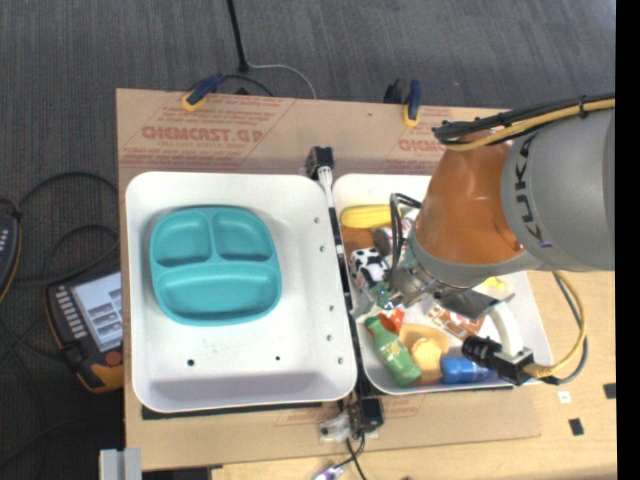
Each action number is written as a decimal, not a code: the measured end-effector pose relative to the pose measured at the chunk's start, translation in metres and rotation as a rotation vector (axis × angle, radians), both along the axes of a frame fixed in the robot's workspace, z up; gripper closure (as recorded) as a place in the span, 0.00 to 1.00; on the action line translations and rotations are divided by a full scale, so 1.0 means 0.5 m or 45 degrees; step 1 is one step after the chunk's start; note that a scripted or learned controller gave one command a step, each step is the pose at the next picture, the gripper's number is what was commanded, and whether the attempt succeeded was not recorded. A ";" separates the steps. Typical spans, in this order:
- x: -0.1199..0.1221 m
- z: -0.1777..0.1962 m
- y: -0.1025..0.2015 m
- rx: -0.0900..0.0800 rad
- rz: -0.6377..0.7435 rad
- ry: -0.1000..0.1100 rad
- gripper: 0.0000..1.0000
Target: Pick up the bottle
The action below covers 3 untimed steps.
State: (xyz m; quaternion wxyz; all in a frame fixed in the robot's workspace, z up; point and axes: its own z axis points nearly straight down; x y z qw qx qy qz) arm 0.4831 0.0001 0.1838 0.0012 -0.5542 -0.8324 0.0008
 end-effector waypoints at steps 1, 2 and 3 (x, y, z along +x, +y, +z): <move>0.000 0.000 0.132 -0.002 -0.480 0.000 1.00; 0.000 0.018 0.131 -0.003 -0.480 0.002 1.00; 0.031 -0.001 0.179 -0.003 -0.700 0.000 1.00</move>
